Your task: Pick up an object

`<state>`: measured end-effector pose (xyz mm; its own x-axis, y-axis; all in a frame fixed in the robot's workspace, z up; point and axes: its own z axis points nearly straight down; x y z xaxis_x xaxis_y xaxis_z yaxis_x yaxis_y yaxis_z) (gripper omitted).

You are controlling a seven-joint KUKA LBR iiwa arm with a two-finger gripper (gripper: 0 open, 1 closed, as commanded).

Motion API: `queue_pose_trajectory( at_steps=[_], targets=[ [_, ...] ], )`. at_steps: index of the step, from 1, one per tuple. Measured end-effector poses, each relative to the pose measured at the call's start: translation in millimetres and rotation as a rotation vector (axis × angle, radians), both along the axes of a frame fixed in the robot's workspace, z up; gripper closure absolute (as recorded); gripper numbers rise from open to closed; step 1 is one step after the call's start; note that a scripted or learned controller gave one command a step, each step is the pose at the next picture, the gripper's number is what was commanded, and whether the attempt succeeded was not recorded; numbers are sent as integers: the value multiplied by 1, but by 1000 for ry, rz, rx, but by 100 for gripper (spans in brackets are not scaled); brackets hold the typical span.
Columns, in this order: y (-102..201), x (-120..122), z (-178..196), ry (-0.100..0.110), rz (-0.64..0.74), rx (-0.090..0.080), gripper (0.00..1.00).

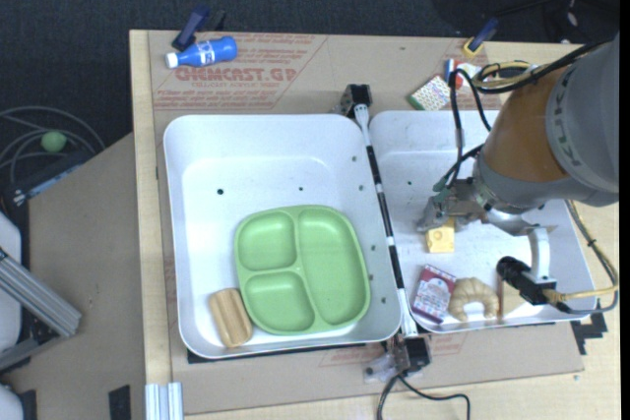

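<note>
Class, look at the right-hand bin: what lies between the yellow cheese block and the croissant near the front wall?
In the camera view, bare white bin floor separates the yellow cheese block from the croissant. The red packet sits to the croissant's left, just off that line.

You have a tan bench (148,211) bearing two white bins: the left bin (197,162) and right bin (404,138), touching along a black clamp strip. Near the bench's far left corner lies a blue-and-white bottle (204,52); a small patterned card (430,93) sits by the far edge.
</note>
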<state>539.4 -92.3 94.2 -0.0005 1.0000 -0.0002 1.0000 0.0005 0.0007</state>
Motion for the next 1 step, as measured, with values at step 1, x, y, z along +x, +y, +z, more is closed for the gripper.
queue_pose_trajectory(
  at_steps=[1],
  targets=[
    [73, 37, 91, -2, 2, 2, 100]
  ],
)
